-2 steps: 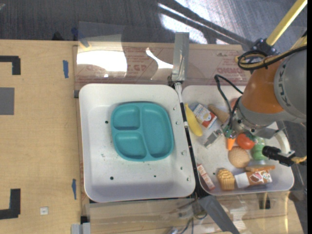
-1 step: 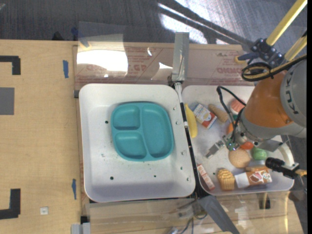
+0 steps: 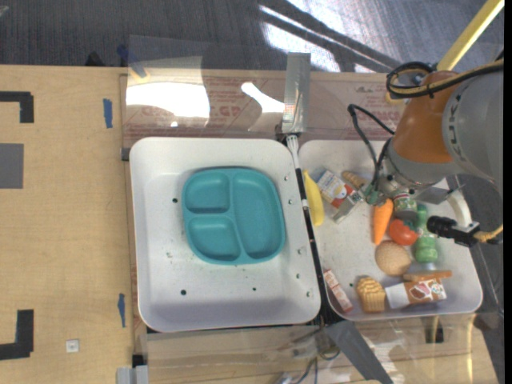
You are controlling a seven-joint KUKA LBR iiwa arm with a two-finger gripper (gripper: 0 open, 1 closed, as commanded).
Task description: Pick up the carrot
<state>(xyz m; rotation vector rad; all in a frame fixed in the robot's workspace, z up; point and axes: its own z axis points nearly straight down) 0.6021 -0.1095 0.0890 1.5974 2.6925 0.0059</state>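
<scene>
The carrot [image 3: 382, 221] is orange and tapered. It lies in the right bin [image 3: 349, 250] with its thick end pointing up toward the arm and its tip pointing down. My gripper [image 3: 387, 189] hangs below the orange wrist band [image 3: 420, 128], right over the carrot's thick end. The wrist and its cables hide where the gripper meets the carrot.
Close around the carrot lie a red tomato [image 3: 402, 233], green pieces [image 3: 426, 246], a tan round item [image 3: 392, 257], a small carton [image 3: 334, 189] and a yellow piece [image 3: 314, 199]. A waffle [image 3: 370, 293] and a bottle [image 3: 416, 291] lie nearer the front. The left bin [image 3: 160, 286] holds a teal divided plate [image 3: 234, 214].
</scene>
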